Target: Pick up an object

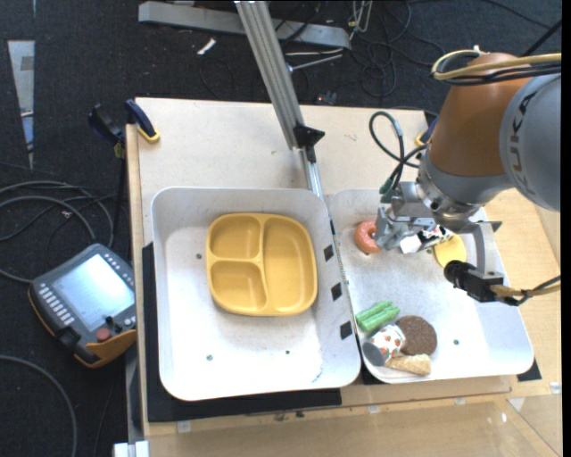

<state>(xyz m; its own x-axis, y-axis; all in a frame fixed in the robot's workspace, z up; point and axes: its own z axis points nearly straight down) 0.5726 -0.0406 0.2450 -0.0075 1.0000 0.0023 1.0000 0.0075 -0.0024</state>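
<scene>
Dark speckled floor (pixel 62 107) around bench, strewn with black cables (pixel 36 201). Pale wooden benchtop (pixel 214 143) under bins. Slanted aluminium post (pixel 272 71) rises from bench's middle, grey metal base plate (pixel 241 20) at top edge. Teach pendant (pixel 85 303), orange-edged with lit grey screen, lies on floor left of bench. Blue-and-yellow clamp (pixel 134 120) at bench's far-left corner. Even, flat lighting.

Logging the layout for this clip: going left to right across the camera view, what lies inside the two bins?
Yellow three-compartment plastic plate in the left white bin → pink frosted toy doughnut → green toy bean pod → round brown toy cookie → yellow object, partly hidden by the arm, in the right white bin.
</scene>
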